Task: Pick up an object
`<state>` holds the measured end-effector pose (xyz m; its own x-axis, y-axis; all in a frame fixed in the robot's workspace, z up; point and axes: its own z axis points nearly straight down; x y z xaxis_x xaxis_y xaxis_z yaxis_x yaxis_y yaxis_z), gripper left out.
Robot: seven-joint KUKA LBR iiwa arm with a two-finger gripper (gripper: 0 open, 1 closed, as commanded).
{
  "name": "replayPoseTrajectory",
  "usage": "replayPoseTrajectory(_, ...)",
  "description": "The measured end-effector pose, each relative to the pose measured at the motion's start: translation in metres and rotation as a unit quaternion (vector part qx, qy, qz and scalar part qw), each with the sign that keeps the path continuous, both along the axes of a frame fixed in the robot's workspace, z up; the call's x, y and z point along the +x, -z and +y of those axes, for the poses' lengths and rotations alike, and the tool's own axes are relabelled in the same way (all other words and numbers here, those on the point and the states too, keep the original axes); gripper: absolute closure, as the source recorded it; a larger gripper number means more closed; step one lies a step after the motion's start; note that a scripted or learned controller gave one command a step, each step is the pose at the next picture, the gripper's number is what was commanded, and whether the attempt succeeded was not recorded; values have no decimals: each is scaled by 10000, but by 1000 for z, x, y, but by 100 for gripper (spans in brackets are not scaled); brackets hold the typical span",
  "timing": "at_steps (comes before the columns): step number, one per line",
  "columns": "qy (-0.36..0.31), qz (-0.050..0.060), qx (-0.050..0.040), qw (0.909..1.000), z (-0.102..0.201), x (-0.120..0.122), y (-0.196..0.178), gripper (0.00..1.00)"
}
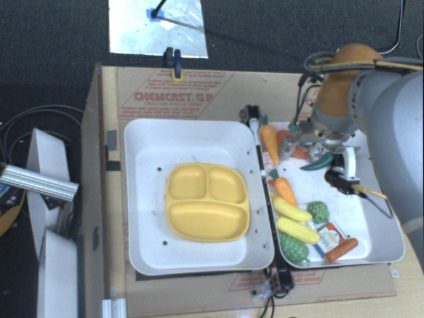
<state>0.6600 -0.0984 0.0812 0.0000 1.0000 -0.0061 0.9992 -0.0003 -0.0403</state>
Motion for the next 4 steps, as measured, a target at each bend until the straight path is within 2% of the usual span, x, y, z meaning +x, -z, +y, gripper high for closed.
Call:
replayPoseTrajectory(1, -7, 10, 20, 10000, 2, 0, -10, 100)
replayPoseTrajectory(2, -6, -7, -4, 10000, -1, 1, -11, 0)
replayPoseTrajectory(3, 13, -234, -26, 9997, 2, -10, -5, 0)
replayPoseTrajectory(4, -1, -177, 1, 9998, 11, 8, -4, 0)
